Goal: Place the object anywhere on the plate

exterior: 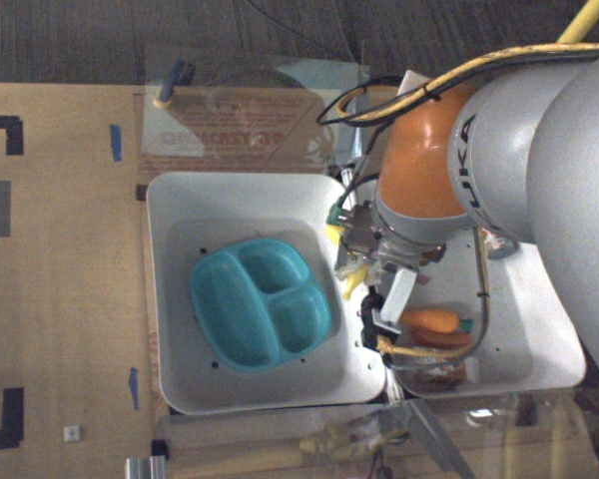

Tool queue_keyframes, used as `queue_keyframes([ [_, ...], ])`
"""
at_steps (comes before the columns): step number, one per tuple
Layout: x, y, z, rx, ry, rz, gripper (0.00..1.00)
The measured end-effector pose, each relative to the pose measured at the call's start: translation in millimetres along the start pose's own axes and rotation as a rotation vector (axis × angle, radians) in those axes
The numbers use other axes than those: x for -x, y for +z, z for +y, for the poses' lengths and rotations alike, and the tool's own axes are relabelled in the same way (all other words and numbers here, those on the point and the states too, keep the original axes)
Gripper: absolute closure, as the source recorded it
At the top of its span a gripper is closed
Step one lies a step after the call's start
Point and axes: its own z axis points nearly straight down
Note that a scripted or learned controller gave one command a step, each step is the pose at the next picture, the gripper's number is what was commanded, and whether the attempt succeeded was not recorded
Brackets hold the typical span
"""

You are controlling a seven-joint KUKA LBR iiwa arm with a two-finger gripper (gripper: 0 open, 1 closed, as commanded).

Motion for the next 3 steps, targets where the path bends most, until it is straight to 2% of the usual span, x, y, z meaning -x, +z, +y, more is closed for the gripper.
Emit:
queue_keyframes([
  [1, -24, -93, -32, 0.003, -0.131, 0.000, 1.00],
  [2, -81, 4, -36, 0.000, -0.215, -0.001, 1.00],
  [3, -80, 3, -35, 0.002, -0.212, -0.001, 0.00],
])
